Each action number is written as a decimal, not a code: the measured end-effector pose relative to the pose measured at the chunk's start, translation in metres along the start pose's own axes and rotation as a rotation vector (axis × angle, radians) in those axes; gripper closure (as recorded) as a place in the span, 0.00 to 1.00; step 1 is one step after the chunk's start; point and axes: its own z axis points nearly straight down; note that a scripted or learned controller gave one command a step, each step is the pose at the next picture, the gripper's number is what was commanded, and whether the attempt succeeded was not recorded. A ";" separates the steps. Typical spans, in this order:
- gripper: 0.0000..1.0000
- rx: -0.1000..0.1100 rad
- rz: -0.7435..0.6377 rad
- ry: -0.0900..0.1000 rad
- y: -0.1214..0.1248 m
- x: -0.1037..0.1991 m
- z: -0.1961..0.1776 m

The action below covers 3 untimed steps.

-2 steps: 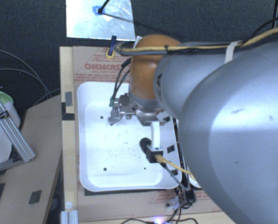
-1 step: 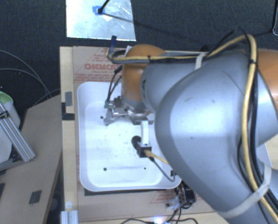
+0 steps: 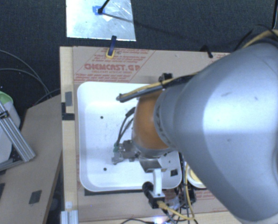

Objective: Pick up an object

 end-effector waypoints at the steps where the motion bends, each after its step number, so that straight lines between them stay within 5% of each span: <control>1: 1.00 -0.011 0.000 0.003 0.006 0.001 -0.012; 2: 1.00 -0.013 -0.003 0.001 0.051 -0.001 -0.001; 3: 1.00 -0.030 0.007 -0.001 0.054 -0.097 -0.162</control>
